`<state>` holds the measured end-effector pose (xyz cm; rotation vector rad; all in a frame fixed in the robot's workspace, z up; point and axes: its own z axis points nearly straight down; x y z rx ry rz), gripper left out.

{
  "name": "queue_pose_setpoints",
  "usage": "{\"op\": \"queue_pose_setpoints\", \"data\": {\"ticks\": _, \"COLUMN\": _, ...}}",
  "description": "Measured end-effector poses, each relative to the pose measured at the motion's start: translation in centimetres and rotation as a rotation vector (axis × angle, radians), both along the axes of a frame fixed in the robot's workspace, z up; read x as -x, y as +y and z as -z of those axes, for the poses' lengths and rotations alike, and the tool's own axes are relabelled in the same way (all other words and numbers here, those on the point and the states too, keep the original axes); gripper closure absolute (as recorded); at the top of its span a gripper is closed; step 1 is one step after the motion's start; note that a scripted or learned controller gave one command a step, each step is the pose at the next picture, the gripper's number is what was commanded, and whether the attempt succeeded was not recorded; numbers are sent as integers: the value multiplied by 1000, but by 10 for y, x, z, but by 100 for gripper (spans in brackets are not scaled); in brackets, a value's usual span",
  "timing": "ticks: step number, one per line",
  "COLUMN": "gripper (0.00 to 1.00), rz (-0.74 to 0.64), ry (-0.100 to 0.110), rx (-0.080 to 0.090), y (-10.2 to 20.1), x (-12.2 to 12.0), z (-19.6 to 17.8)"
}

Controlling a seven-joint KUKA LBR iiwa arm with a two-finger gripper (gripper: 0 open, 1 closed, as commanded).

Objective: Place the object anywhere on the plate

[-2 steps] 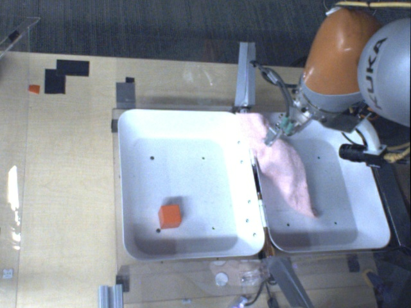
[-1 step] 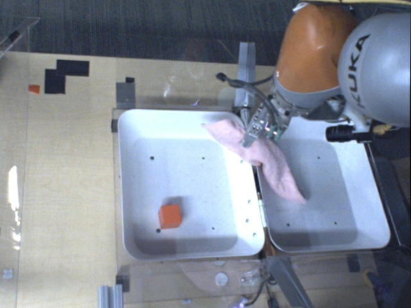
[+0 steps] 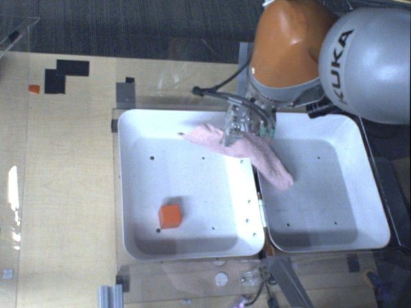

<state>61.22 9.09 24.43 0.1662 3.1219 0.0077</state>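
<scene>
A pink cloth [image 3: 244, 151] is held between the fingers of the gripper [image 3: 236, 131], which are closed on its upper part. The cloth is draped across the seam between the two bins, one end spread toward the left bin [image 3: 138, 172] and the other end hanging over the right bin [image 3: 340, 172]. An orange block [image 3: 170, 216] is seen resting on the left bin's floor, well apart from the cloth.

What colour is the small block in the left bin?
Orange; the block shows in the camera view.
</scene>
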Motion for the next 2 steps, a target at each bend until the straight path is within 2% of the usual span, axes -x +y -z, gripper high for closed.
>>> {"op": "queue_pose_setpoints", "data": {"ticks": 1, "gripper": 100, "rz": -108, "ry": 4, "rx": 1, "y": 50, "x": -2, "z": 11}}
{"op": "queue_pose_setpoints", "data": {"ticks": 2, "gripper": 0, "rz": -108, "ry": 3, "rx": 1, "y": 50, "x": -2, "z": 11}}
